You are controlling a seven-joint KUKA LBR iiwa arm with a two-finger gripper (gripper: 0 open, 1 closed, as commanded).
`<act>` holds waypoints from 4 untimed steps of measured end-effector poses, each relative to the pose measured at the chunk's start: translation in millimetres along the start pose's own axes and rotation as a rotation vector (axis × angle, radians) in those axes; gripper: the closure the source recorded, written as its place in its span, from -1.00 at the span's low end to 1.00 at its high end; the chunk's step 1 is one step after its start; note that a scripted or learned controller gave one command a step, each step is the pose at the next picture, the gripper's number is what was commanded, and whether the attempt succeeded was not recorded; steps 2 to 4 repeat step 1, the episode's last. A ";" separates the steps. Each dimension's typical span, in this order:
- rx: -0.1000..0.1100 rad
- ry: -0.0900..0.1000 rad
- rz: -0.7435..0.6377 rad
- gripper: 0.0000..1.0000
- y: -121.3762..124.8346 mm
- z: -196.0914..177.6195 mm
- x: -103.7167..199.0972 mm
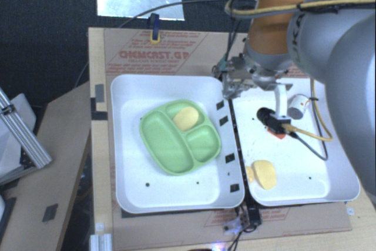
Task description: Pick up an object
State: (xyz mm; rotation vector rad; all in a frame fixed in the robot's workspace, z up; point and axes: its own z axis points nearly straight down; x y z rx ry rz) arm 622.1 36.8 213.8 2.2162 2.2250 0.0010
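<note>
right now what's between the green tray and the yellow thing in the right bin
In the camera view, the two bins' touching rims, with black clips along them, lie between the green tray and the yellow piece.

Just one camera here, sitting fixed above the bench and looking down at a slant, fairly close in. It's taking in both white bins mid-frame, with the arm crowding in from the upper right.
</note>
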 end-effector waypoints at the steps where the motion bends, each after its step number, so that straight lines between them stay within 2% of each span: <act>1: 0.000 0.000 0.000 1.00 -6.0 1.0 55.4; 4: 0.000 0.000 0.000 1.00 -6.0 1.0 55.4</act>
